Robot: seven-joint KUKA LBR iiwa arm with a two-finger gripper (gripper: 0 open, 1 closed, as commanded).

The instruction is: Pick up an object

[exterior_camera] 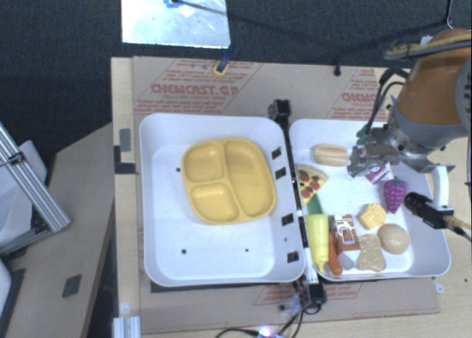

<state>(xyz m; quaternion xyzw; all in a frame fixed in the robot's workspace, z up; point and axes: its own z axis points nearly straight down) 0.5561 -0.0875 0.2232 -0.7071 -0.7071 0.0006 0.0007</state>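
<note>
Camera view, looking down at a slant. Two white bins sit side by side on the surface. Left bin (158,255) carries a yellow divided plate (225,180). Right bin (431,255) carries the toy food, any piece of which could be the pick: bread roll (330,154) at the far left of that bin, pizza slice (310,179) just nearer, corn cob (318,233) along the left wall, purple grapes (394,195) toward the right, cheese wedge (372,216) and a round tan piece (393,239) nearer.

Arm comes in from the right, orange band (439,85) high over the right bin. Hand (369,158) hangs over the far part of the right bin, between the bread roll and the grapes, just right of the roll. A small pink-and-white item (379,174) lies right below it.

Hand state: cannot tell; its tip is a dark, cluttered shape from this angle. Nothing seen gripped. Contact with the pink-and-white item also unclear.

Judgement on the step: approach, before any grasp. To do it well, centre over one isolated piece, descend straight, and avoid nudging the neighbours.
</note>
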